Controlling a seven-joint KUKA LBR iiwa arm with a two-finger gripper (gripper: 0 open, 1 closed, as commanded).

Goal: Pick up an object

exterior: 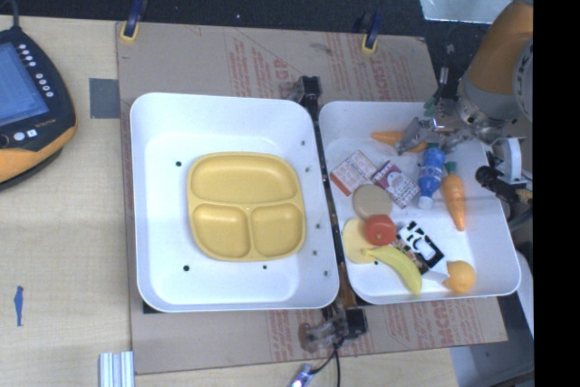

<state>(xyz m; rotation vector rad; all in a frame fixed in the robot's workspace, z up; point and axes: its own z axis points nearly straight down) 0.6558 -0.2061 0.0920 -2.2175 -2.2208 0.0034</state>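
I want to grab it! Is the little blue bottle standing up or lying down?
Lying down. The blue bottle rests on its side on the right bin's floor, beside the carrot, cap end toward the gripper.

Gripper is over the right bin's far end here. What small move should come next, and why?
Probably a short descent. The gripper sits above the right bin, over the gap between the small carrot and the blue bottle, with nothing visibly between its fingers. Nudging toward the bottle first might help, since it lies just beside it.
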